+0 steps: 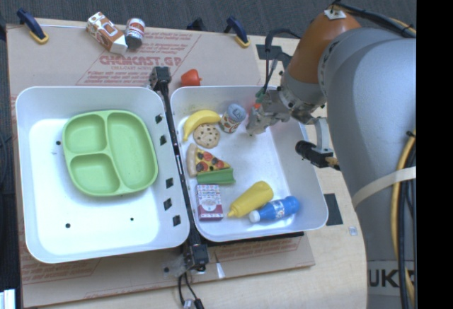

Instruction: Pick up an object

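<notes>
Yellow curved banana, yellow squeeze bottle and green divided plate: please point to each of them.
Yellow curved banana (200, 121), camera view, middle of its curve.
Yellow squeeze bottle (253, 198), camera view, middle of its body.
Green divided plate (65, 136), camera view, its left rim.

In the right-hand white bin (311, 194) lie a yellow toy banana (200, 120), a round speckled cookie (207, 136) and a small tin can (232, 117) near the far wall. Closer sit a pizza slice (209, 165), a red carton (209, 202), a yellow squeeze bottle (252, 199) and a blue bottle (277, 209), the two bottles on their sides, touching.

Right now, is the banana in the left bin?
No. The banana lies in the right bin, next to the cookie; the left bin holds the green plate.
</notes>
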### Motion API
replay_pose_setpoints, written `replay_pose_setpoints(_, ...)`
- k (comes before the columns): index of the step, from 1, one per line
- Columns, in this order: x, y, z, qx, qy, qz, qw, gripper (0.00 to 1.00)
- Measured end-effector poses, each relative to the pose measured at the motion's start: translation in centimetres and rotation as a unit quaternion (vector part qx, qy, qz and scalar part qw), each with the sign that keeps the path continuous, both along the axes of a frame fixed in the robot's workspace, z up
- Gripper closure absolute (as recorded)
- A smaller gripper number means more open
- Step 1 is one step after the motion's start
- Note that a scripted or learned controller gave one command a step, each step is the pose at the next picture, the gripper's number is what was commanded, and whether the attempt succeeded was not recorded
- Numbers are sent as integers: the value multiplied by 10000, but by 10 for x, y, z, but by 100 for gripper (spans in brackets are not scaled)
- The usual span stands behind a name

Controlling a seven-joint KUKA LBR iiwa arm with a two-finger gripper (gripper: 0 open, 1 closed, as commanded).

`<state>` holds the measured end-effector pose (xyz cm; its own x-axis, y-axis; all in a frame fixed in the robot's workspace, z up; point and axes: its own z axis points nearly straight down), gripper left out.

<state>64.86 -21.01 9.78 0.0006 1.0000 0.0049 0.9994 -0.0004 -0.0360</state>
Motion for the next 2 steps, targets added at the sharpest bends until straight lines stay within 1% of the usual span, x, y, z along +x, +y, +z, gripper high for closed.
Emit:
replay_pose_setpoints(1,-16,46,88,-22,-184,39,9998,100)
replay_pose_setpoints(2,-16,46,87,-20,-172,39,9998,0)
